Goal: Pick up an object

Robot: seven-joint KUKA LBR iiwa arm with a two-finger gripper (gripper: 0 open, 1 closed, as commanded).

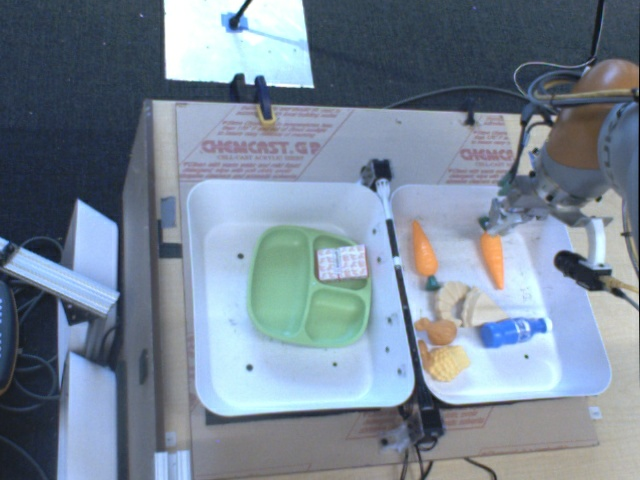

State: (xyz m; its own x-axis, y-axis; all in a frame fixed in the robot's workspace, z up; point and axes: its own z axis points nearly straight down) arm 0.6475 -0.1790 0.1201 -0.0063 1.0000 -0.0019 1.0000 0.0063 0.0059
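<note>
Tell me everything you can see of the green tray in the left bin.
The green tray is a pale green, plastic-looking divided plate with rounded corners: one large compartment on its left, two smaller ones on its right. It lies flat, slightly rotated, near the middle of the left bin. A small patterned red and white block rests in its upper right compartment. The other compartments look bare.

Dark carpet floor (80,78) all around, speckled and dim. Pale square sheet (238,26) lying on it at top, catching glare (a thin dark rod slanting across it). Bench top (300,143) covered by a protective board printed with red lettering, clamp (264,103) at its far edge. White boxy furniture (85,368) at left, with a ribbed metal rail (55,273) across it.
</note>
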